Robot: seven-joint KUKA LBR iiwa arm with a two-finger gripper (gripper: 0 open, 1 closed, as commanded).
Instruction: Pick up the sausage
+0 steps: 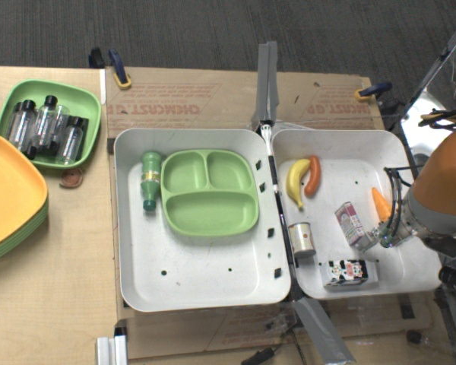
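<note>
The red-orange sausage (312, 176) lies in the right white bin (410, 280), touching the yellow banana's (296, 182) right side. The green divided plastic plate (210, 192) sits in the left white bin (197, 280).

red-orange sausage (312, 176), yellow banana (296, 182), green plate (210, 192)

Both bins (129, 204) are seen to be of smooth white plastic with a slight sheen. A matt green plastic finish is shown by the divided tray (210, 192) and the bottle (150, 179). The sausage (312, 176) is given a glossy orange-red skin, and the banana (296, 182) a smooth yellow one. Bare metal is shown by the small can (301, 238). The bench (53, 295) is surfaced in pale matt wood, and brown printed cardboard (182, 101) is laid beneath the bins.
</note>
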